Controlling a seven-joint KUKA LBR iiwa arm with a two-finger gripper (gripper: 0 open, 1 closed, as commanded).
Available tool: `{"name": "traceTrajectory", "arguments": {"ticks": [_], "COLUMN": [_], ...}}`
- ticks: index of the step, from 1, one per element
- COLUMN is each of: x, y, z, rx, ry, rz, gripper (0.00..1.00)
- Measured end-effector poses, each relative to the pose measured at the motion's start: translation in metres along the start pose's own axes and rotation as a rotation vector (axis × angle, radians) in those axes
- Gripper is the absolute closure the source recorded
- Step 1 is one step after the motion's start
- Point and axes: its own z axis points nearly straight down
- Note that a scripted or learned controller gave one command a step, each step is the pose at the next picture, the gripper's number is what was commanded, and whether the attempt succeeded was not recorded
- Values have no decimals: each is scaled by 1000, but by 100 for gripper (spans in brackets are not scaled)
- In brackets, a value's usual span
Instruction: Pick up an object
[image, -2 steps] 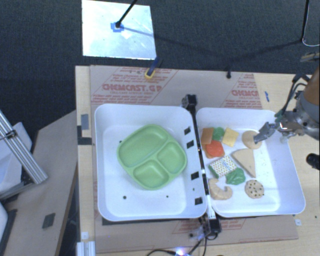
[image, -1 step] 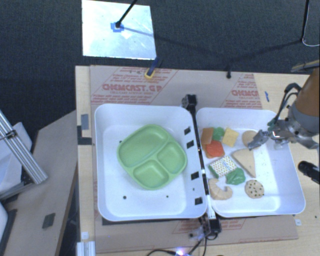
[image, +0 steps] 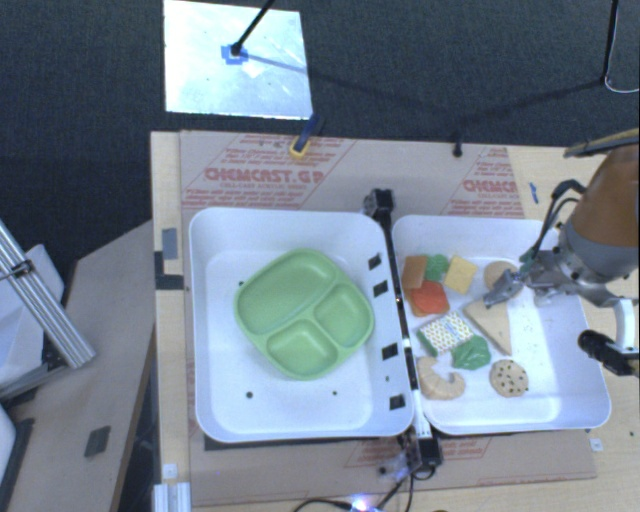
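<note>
Nearest the camera, at the lower right of the frame, a round chocolate-chip cookie (image: 509, 378) and a bitten beige pretzel-like piece (image: 441, 379) lie in the right shallow white plastic bin (image: 575, 405), part of a loose heap of matte toy foods, likely scattered for grasp practice. Above them sit a tan wedge slice (image: 491, 326), a green leafy piece (image: 470, 352), a checked cracker (image: 446, 330) and an orange block (image: 429, 297). The grey two-finger gripper (image: 499, 291) hangs spread over the wedge's top (nothing pinched). The left white bin (image: 215, 400) holds a smooth, pale green three-compartment plate (image: 304, 313).

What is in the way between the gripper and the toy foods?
Nothing visible. The gripper hangs in the right bin, right beside the tan wedge and round biscuit, with bare bin floor between.
</note>
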Motion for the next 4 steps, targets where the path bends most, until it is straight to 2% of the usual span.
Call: {"name": "traceTrajectory", "arguments": {"ticks": [1, 2, 3, 4], "x": [0, -1, -1, -9], "y": [1, 3, -4, -2], "z": [49, 36, -10, -72], "rx": [-1, -9, -2, -5], "ry": [0, -2, 0, -2], "rz": [1, 1, 2, -1], "gripper": [0, 100, 100, 100]}}
